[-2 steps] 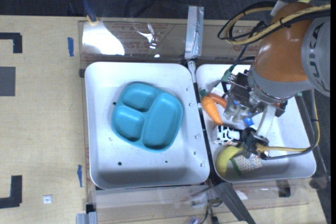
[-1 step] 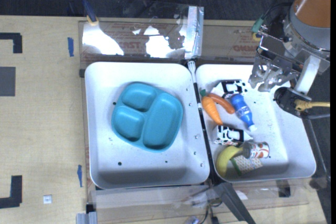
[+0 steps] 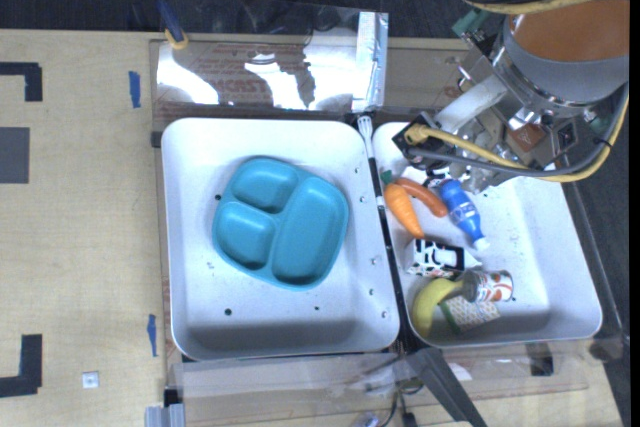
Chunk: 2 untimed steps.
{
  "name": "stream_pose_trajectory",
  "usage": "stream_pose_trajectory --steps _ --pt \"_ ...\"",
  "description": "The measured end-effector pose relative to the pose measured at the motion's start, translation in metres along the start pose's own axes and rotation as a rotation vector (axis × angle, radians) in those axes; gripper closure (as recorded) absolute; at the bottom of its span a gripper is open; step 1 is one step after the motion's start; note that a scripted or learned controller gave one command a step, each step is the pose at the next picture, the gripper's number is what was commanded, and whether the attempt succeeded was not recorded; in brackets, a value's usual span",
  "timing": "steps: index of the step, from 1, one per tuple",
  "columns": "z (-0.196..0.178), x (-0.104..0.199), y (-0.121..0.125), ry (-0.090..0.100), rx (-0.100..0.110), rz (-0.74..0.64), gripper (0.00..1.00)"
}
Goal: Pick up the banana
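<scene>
Reaching the banana (image 3: 432,299) cleanly means coming down at the front left corner of the right bin (image 3: 560,315), where it lies against a can (image 3: 488,287) and just under a black-and-white toy (image 3: 438,257). The gripper (image 3: 470,177) hangs over the bin's back, above a carrot (image 3: 405,207) and bottle (image 3: 462,211); whether it is open I cannot tell. Probably best to approach along the banana's free left side.
</scene>
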State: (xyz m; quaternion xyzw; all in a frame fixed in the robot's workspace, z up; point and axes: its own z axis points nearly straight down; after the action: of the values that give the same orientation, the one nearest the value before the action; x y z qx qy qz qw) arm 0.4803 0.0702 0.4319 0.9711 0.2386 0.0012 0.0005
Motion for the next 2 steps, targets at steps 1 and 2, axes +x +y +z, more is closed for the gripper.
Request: stream_pose_trajectory --steps 1,2 --pt "-0.002 -0.048 0.091 -0.002 0.000 0.219 1.00" --pt "0.176 -0.030 0.053 -0.006 0.004 0.090 1.00"
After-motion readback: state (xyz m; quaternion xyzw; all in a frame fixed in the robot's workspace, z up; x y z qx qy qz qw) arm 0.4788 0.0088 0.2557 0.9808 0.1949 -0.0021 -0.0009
